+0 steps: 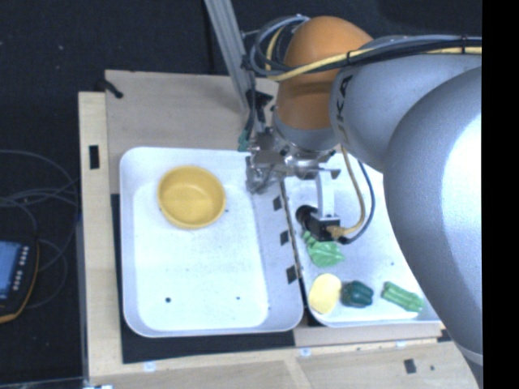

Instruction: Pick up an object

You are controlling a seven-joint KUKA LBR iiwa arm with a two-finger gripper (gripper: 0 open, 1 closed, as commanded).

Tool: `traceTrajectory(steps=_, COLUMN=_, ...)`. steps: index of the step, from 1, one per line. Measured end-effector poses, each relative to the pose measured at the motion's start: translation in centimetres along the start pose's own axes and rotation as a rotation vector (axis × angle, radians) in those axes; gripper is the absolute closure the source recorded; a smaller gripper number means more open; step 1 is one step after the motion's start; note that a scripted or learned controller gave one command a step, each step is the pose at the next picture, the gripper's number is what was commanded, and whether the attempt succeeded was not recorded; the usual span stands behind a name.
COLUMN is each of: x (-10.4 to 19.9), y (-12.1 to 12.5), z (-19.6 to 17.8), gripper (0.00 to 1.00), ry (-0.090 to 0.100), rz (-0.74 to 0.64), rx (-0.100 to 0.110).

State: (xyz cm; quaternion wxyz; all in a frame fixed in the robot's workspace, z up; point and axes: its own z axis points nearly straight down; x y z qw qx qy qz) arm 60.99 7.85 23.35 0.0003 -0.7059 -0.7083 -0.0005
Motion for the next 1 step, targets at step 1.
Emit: traceTrajectory(steps=1, x=-0.24, y=0.02, z=-0.01, gripper=0.0, ry=-0.001, rz=0.003, rx=0.0)
